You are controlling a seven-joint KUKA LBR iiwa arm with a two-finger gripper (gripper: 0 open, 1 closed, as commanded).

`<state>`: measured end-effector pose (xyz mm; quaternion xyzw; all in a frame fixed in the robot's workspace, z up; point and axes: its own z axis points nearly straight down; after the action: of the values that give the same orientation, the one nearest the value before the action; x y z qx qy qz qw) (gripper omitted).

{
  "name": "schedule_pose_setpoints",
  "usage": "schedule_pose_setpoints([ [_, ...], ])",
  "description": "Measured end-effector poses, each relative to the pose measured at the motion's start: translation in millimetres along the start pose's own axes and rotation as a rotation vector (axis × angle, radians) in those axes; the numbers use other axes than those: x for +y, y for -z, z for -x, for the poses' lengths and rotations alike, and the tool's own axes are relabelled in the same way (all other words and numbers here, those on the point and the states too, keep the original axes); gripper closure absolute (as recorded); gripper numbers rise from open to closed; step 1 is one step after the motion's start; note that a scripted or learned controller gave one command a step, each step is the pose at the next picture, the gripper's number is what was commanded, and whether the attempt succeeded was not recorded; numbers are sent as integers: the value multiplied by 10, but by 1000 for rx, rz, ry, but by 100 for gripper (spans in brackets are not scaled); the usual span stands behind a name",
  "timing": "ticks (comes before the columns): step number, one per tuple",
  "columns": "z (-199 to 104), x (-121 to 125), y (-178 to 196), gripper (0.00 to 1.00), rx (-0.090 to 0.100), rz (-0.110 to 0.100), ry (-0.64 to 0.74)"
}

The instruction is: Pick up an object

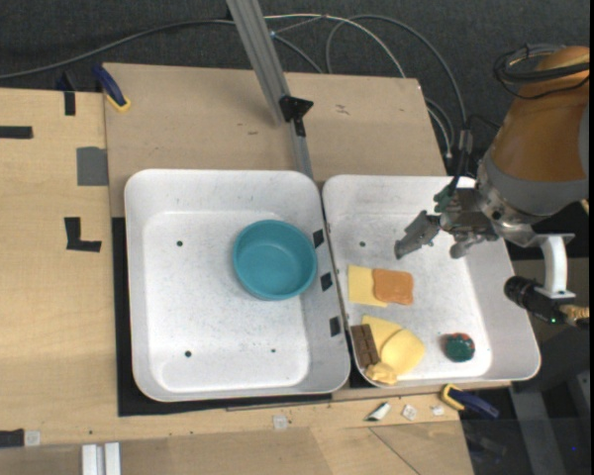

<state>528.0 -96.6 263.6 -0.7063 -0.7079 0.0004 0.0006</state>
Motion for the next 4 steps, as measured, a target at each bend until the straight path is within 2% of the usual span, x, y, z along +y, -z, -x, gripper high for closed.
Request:
schedule_pose_setpoints([
  [1,1,0,0,0,0,0,0],
  [2,-67,-7,-454,0,0,-5,-1],
  [4,19,-31,-1689,0,1,-6,-2],
])
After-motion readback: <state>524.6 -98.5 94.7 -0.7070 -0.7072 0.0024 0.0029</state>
